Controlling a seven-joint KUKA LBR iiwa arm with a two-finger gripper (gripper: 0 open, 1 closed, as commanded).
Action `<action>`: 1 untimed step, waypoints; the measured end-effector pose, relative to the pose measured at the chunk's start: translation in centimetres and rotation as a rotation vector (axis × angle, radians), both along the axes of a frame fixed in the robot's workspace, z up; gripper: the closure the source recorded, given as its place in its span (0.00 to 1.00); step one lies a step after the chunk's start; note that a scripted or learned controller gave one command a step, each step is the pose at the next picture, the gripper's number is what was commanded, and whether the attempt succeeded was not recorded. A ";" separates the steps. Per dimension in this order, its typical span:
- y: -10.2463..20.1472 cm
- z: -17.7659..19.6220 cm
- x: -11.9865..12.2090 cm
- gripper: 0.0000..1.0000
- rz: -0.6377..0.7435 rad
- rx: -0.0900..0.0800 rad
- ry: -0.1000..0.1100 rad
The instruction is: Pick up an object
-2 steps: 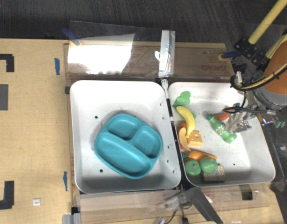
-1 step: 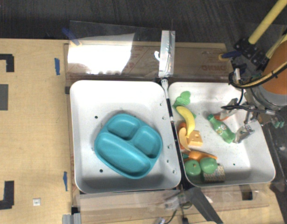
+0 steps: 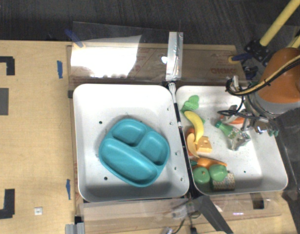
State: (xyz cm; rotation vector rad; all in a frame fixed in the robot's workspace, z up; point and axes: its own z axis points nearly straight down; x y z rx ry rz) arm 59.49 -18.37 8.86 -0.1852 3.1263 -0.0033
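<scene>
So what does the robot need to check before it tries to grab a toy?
1. Toys to grab: ok. The banana, cheese wedge and other play food lie along the right bin's left side.
2. Gripper over that bin: ok, it hangs in the middle, right of the pile.
3. Gripper lined up with a toy: not ok, white floor lies below it.
4. Something already held: cannot tell.
5. Teal divided plate out of the way: ok, it sits in the left bin.

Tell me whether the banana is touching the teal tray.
Apart. In the camera view the banana lies in the right bin, while the teal tray sits in the left bin, with the bin walls between them.
</scene>
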 end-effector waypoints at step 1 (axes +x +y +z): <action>3.9 0.0 2.1 0.00 0.028 0.001 -0.004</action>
